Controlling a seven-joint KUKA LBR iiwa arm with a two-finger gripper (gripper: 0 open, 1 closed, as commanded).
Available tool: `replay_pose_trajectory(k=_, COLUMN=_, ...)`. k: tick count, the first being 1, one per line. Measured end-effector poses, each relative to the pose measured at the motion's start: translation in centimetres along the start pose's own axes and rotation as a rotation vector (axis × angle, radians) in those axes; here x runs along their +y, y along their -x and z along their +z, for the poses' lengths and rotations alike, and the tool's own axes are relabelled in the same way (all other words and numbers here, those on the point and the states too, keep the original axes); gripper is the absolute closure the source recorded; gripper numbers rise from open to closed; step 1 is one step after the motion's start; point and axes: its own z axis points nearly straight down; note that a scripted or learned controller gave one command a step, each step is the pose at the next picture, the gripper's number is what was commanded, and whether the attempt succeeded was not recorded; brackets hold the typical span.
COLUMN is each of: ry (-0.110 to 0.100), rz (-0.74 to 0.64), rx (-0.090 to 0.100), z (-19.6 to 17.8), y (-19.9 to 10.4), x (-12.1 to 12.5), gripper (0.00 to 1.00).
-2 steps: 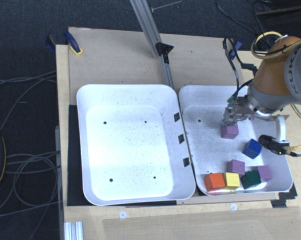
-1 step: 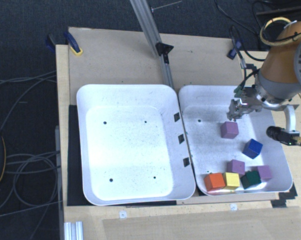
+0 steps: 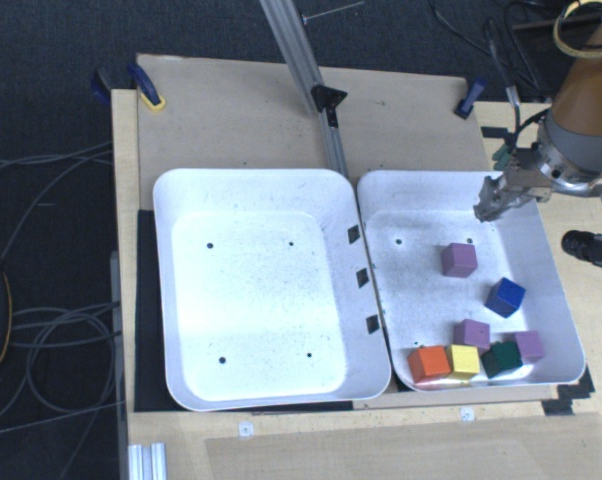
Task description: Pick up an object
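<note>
Seven small cubes point(image 3: 459, 259), none elongated, lie below the end effector point(image 3: 489, 208), whose grip state is indiscernible.

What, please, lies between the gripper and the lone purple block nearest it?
In the camera view, just bare white floor of the right bin separates the gripper from the purple block.

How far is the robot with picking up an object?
Nothing looks picked yet: every block, including the purple block and blue block, lies in the right bin. The gripper hangs over that bin's far part. Descending, grasping and lifting remain.
</note>
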Motion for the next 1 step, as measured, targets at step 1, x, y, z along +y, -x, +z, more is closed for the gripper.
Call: replay_pose_trajectory(k=1, ry=-0.003, rz=-0.001, rx=0.001, z=-3.78, y=0.00, x=0.17, gripper=1.00)
